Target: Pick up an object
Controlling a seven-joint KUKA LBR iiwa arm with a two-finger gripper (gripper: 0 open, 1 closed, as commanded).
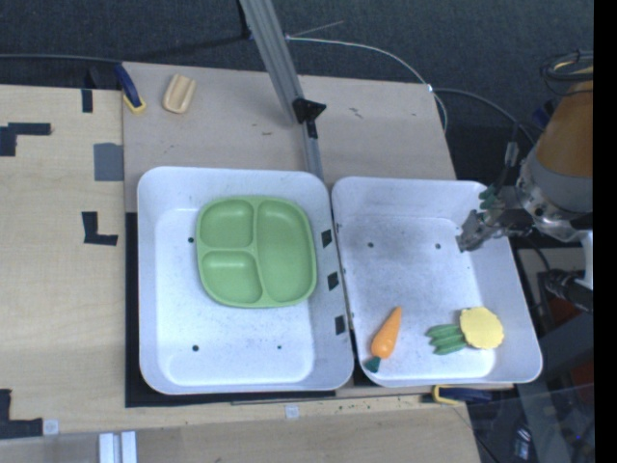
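Can't really tell if the fingers (469, 239) are open or closed, they're just a dark blur with nothing visibly between them, sitting over the right shallow white bin (405, 210) near its right wall. Further down in that bin: a small orange toy carrot (387, 333) near the front left, and a yellow flower-shaped toy with green leaves (469, 331) near the front right. The left white bin (159, 258) holds a green three-compartment plastic plate (256, 250). Both sit on the wooden tabletop (222, 123).

The gripper (472, 234) hangs over the right bin's (405, 210) far right side; a toy carrot (387, 333), green pea pods (444, 338) and a yellow piece (481, 328) lie near its front edge.
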